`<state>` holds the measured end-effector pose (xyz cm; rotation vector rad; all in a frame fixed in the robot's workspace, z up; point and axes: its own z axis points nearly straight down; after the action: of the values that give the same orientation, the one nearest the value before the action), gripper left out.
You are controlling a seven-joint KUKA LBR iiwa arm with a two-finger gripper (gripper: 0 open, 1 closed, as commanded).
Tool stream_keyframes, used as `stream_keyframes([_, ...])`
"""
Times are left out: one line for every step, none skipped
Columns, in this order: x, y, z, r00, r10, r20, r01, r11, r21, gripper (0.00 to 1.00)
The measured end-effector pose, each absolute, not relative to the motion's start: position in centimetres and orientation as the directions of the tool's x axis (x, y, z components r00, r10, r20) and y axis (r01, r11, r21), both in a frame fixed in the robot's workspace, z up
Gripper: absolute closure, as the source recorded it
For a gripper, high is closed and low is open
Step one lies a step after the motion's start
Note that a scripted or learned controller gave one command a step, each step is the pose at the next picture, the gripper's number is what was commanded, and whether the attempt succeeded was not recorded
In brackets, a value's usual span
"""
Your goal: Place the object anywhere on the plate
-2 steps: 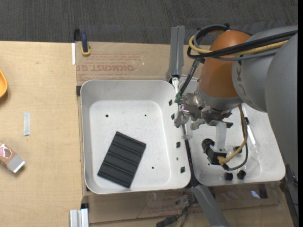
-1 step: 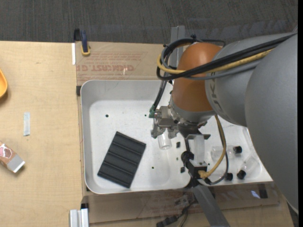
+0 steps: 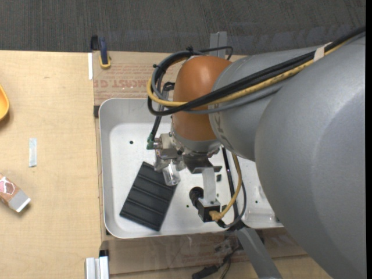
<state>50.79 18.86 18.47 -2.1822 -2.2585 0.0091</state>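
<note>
On the desk [image 3: 52, 103], at the far left edge, a sliver of one orange thing [image 3: 3, 103] is cut off by the frame. One small pale strip [image 3: 32, 153] and one red-and-white packet [image 3: 13, 194] are seen below it, with bare wood around them. One bin [image 3: 110, 156] is visible. One black ribbed slab [image 3: 147, 197] lies tilted in it, near the front wall; open floor is left along the left wall. The claw [image 3: 170, 173] hangs at the slab's upper corner. Its opening cannot be told, nor any hold.
</note>
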Motion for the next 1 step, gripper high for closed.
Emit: stream_keyframes([47.74, 11.65, 22.99, -0.167, 0.986, -0.002, 0.986, 0.167, -0.005, 1.00])
